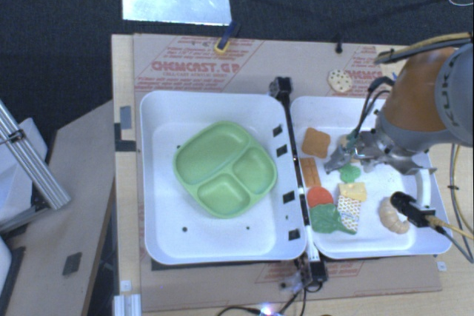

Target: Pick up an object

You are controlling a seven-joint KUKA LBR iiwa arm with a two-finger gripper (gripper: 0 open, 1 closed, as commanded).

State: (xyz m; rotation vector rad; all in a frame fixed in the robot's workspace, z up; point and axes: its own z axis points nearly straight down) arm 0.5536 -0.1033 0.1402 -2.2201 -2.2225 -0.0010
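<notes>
My gripper (344,158) hangs low over the middle of the right bin (370,109), on the arm that reaches in from the right. A small green piece (349,175) lies just below it, and an orange-brown toast slice (316,142) lies just to its left. I see nothing held between the fingers. Closer to the front lie a yellow and white patterned piece (351,203), a red-orange piece (320,197), a green leafy piece (326,219) and a beige pastry (392,217). A brown strip (309,174) lies along the bin's left wall.
The left bin (159,233) holds a green divided plate (225,168). A spotted cookie (340,81) rests on the bench behind the right bin. Black clips (283,152) line the wall between the bins.
</notes>
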